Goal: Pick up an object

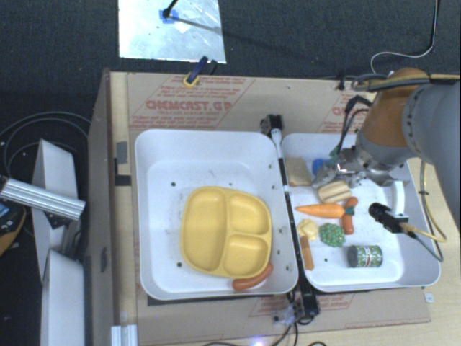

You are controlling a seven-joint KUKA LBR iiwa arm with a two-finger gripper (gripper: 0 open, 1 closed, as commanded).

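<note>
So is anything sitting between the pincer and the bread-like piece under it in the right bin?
Nothing visible. The pincer hangs directly above the tan bread-like piece, with no other item between them. The carrot lies just beyond the piece, beside it and not over it; the blue item sits to the pincer's side.

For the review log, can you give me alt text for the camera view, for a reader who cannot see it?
A grey arm with an orange band reaches from the right, its gripper low over the right bin, above a tan bread-like piece among toy foods including a carrot and a small can. The left bin holds a yellow divided plate and a sausage.
</note>
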